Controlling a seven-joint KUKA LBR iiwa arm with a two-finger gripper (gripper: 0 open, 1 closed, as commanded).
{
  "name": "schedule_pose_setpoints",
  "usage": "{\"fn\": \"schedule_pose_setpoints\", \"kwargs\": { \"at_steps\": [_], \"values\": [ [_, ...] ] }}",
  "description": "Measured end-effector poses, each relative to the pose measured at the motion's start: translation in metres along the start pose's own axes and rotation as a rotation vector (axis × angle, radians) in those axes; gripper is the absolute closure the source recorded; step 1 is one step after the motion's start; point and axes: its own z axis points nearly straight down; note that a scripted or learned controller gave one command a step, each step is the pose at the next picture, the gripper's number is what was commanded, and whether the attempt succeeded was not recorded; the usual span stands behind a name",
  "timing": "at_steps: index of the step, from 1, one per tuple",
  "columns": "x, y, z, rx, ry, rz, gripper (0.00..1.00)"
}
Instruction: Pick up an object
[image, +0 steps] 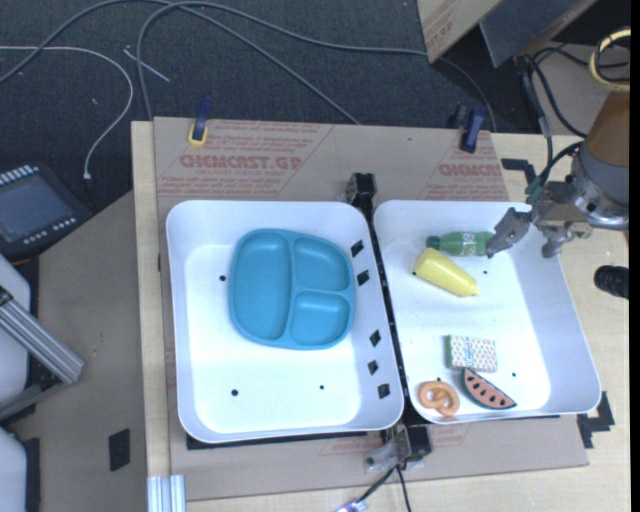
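Pretzel (438, 397), watermelon slice (487, 390) nearest; arm reaches over right bin (575, 330), fingers (503, 232) spread open beside green bottle (460, 242).

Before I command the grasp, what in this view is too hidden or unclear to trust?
- Claw: small, seen at a slant; open or shut is unclear.
- Green bottle: its right end meets the claw; contact is unclear.
- Arm: cut off by the right edge.
- Patterned block: print too small to read.
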Motion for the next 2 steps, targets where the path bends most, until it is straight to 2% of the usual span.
{"fn": "schedule_pose_setpoints", "kwargs": {
  "at_steps": [1,2],
  "values": [
    [0.0,0.002,-0.006,-0.011,-0.002,-0.003,0.0],
    [0.004,0.0,0.056,-0.006,-0.001,-0.002,0.0]
  ]
}}
